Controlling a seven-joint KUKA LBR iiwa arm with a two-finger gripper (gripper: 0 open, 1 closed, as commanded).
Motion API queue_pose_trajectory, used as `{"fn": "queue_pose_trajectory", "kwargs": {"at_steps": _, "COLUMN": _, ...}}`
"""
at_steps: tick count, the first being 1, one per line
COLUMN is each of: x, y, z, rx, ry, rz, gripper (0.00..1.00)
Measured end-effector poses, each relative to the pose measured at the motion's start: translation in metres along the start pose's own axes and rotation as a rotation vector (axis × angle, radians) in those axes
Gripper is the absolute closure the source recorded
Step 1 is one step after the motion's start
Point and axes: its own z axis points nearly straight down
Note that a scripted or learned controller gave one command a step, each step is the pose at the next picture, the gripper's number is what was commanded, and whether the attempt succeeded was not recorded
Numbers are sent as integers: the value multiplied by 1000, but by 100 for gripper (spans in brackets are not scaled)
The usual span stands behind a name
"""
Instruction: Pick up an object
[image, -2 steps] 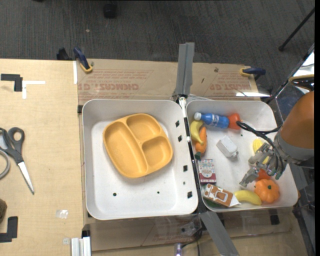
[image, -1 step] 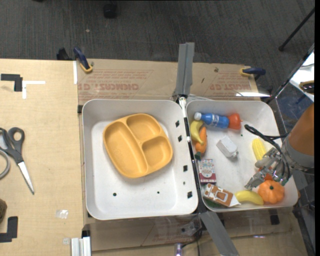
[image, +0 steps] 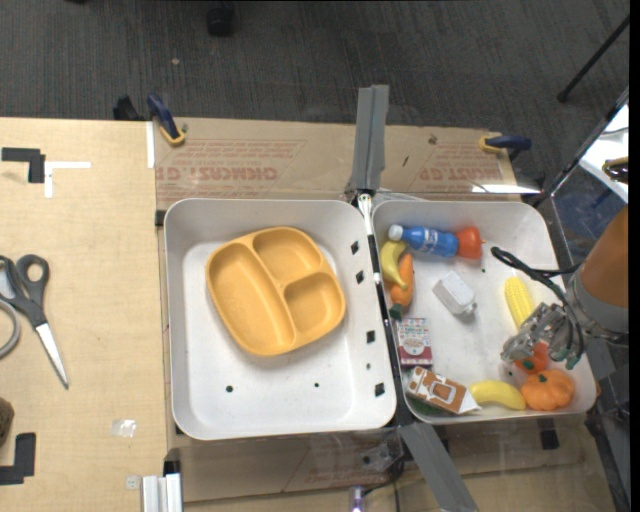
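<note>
Far left of the claw (image: 537, 340), the pale wooden desk (image: 80, 250) carries scissors (image: 38, 310) and black tape marks. Beyond the claw, toward the top, brown cardboard (image: 260, 165) lies under two blue clamps (image: 165, 118). Farther back is dark grey carpet (image: 300, 50), evenly lit.

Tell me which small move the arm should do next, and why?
Probably a short, straight descent. The pincer hangs low in the right bin, over the toys at its near right corner, next to the orange pumpkin and beyond the yellow banana. No toy shows between its tips, so nothing appears picked yet.
</note>
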Motion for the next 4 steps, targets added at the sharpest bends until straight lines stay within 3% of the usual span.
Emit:
{"fn": "queue_pose_trajectory", "kwargs": {"at_steps": 1, "x": 32, "y": 72, "z": -124, "rx": 8, "ry": 13, "rz": 44, "gripper": 100}}
{"fn": "queue_pose_trajectory", "kwargs": {"at_steps": 2, "x": 32, "y": 142, "z": -159, "rx": 9, "ry": 14, "rz": 91, "gripper": 100}}
{"fn": "queue_pose_trajectory", "kwargs": {"at_steps": 3, "x": 5, "y": 129, "z": 14, "rx": 5, "ry": 15, "rz": -343, "gripper": 100}}
{"fn": "queue_pose_trajectory", "kwargs": {"at_steps": 4, "x": -64, "y": 114, "z": -165, "rx": 7, "ry": 12, "rz": -162, "gripper": 100}}
